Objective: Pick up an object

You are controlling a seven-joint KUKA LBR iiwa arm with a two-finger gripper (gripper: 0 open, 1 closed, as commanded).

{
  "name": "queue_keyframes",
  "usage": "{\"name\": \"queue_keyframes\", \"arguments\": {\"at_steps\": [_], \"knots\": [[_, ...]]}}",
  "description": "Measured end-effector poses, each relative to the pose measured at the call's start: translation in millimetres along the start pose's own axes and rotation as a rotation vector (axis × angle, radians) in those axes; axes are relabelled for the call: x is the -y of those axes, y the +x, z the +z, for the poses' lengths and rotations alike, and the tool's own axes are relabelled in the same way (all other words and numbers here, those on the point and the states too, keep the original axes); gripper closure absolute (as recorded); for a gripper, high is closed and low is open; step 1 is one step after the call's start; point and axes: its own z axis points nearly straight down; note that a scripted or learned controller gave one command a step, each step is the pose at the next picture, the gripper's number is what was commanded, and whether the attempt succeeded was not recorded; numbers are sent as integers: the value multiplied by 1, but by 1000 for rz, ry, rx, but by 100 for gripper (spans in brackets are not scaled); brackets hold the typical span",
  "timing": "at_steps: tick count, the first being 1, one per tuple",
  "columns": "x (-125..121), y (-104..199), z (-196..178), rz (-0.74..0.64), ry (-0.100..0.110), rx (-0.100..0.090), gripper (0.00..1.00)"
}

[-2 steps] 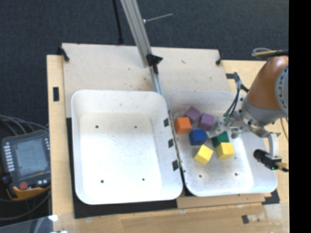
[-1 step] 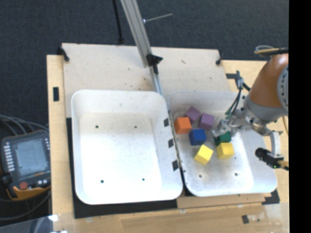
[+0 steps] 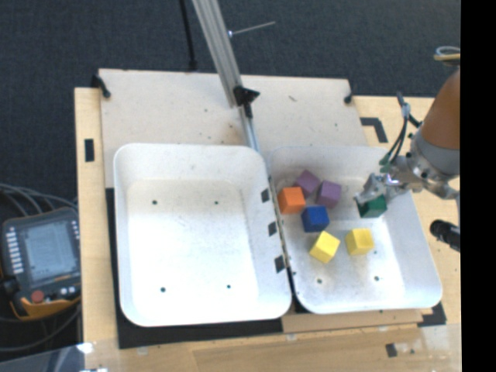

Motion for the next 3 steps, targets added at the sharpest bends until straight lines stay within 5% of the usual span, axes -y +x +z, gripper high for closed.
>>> {"name": "queue_keyframes", "arguments": {"at_steps": [1, 3], "knots": [[-2, -2, -49, -11, 0, 0, 100], [-27, 116, -62, -15, 5, -5, 100]]}}
